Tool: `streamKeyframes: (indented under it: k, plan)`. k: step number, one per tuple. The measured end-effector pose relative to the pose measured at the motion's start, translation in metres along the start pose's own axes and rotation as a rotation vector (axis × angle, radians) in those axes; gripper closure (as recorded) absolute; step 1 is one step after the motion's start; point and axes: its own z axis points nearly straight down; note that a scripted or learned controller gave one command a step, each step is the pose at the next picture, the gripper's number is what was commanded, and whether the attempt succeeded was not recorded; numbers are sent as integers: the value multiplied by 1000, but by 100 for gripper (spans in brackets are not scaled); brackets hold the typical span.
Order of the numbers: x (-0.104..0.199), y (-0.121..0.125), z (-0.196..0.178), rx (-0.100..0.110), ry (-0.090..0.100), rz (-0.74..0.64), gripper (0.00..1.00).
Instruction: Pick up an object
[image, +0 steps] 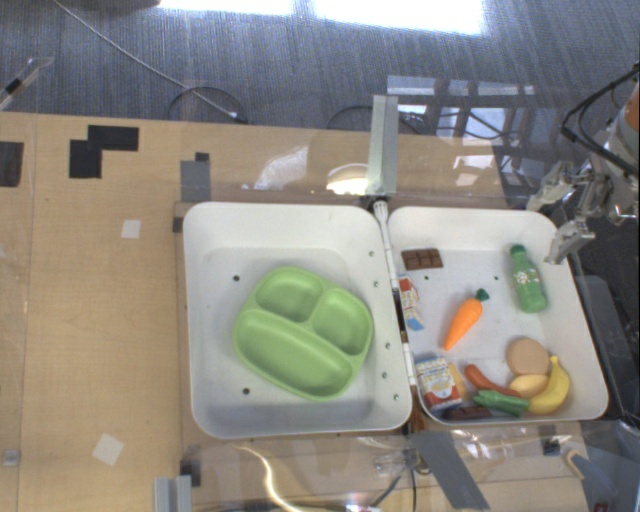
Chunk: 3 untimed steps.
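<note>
Gripper (572, 215) sits at upper right past the right bin's (590, 330) corner, fingers prob apart, holding nothing; green bottle (527, 279) lies just below-left, w/o contact.

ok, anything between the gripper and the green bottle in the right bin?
Nothing visible. The gripper sits at the right bin's far right corner, and the green bottle lies just inside that corner, apart from the carrot, with bare floor between.

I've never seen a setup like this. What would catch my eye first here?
Probably the bright green divided plate, lying alone in the left white bin. Next, the right bin with its colourful toy food: an orange carrot in the middle, a green bottle toward the back and a yellow banana in the near corner.
</note>
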Motion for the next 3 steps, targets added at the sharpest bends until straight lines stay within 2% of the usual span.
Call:
streamKeyframes:
  k: [1,2,3]
  plan:
    - [4,-8,165,-5,12,-145,0]
    - [45,92,182,-4,-6,-50,0]
    - [40,90,167,0,-22,-55,100]
